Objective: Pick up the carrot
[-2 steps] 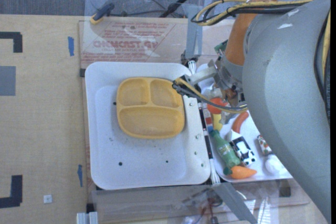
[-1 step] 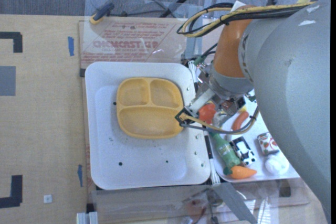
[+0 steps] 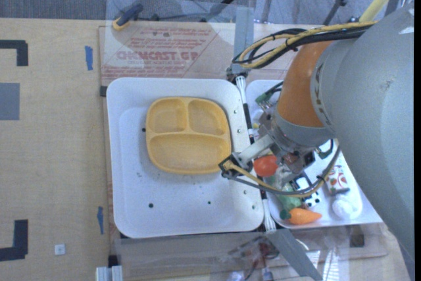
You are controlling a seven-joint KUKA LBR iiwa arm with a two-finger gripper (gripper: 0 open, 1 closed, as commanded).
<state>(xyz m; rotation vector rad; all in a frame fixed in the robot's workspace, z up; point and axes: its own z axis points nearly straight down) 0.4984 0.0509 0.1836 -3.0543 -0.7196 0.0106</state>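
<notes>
- Camera view: the arm (image 3: 355, 82) reached in from the right, its orange band (image 3: 299, 92) above the wrist, over the right bin (image 3: 355, 217).
- The tool (image 3: 284, 164) sat low over the right bin, partly wrapped in cables (image 3: 276, 184); whether it was wide or narrow, I could not tell.
- The carrot (image 3: 304, 216) lay on the right bin's floor near its front edge, its green top (image 3: 286, 213) pointing left, below the tool and apart from it.
- A red tomato-like item (image 3: 266, 166) lay just beside the tool, at its left.
- A white item (image 3: 343, 208) and a small carton (image 3: 336, 179) lay to the right of the carrot.
- The left bin (image 3: 125, 207) held a yellow divided plate (image 3: 187, 135).
- Both bins rested on the desk (image 3: 52, 161).
</notes>
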